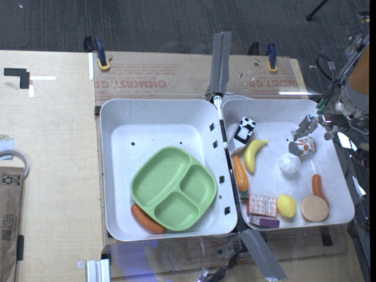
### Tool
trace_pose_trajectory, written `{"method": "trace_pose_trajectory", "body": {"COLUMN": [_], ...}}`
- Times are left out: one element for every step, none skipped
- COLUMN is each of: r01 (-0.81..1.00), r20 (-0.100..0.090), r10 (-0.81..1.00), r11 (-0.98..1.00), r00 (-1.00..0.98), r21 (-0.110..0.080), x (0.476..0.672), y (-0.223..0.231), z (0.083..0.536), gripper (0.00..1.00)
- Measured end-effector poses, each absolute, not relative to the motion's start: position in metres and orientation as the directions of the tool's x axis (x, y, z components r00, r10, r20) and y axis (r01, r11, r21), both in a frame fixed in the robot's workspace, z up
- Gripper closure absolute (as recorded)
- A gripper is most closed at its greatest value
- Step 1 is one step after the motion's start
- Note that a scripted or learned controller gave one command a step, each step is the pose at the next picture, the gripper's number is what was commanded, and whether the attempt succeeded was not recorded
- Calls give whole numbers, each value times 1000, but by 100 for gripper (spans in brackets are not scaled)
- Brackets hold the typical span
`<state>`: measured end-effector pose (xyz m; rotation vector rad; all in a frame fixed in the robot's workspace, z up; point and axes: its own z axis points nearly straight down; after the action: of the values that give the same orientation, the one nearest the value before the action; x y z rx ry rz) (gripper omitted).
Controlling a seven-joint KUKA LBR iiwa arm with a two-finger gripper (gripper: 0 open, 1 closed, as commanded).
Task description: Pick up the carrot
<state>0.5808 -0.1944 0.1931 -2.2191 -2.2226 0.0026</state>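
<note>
High overhead, slanted (2 bins (111, 157))

the carrot (240, 174) lies against the right bin's left wall (225, 157), so that side is blocked. a banana (254, 154) crowds it from the right and a small box (262, 205) from below. open floor (276, 181) lies mid-bin.

Orange carrot (240, 173), yellow banana (254, 154), green divided plate (174, 188), white bins (111, 175), yellow lemon (286, 206).
</note>
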Motion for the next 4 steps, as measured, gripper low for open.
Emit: {"method": "trace_pose_trajectory", "body": {"r01": [1000, 1000, 997, 1000], "r20": [1, 0, 1, -1], "r10": [1000, 1000, 997, 1000], "r11": [-31, -8, 74, 13], "r00": [31, 8, -74, -13], "r21": [-4, -1, -3, -2], "x": [518, 514, 477, 512], "y": [-132, -156, -100, -96], "z": [102, 111, 101, 91], "gripper": [0, 0, 0, 0]}}
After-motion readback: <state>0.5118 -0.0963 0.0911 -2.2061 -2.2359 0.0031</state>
